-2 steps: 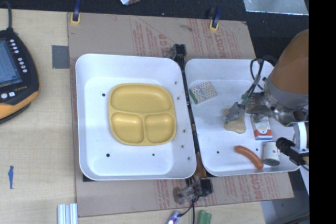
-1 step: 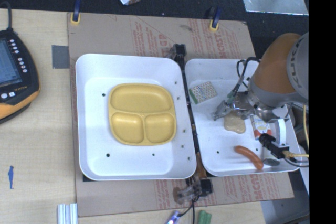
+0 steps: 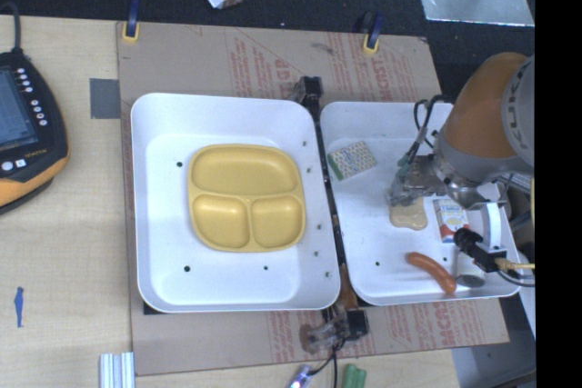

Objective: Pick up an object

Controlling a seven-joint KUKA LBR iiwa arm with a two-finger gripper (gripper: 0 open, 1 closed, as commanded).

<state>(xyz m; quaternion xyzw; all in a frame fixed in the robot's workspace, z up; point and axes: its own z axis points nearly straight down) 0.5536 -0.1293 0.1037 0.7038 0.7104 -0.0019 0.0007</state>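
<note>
While the arm reaches into the right bin [image 3: 368, 282], its gripper [image 3: 406, 193] hangs low over a pale beige flat piece [image 3: 409, 215], apparently lined up on it as the pick target. Whether the pincer is apart or together, I cannot tell. That beige piece, small and smooth, lies just beside an orange sausage-shaped toy [image 3: 431, 271]. A greenish patterned card [image 3: 352, 159] sits farther off. The yellow divided plate [image 3: 246, 196] fills the left bin [image 3: 155, 195].

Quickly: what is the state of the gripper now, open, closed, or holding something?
Gripper: cannot be told; it is low in the right bin, just above a pale beige piece.
</note>
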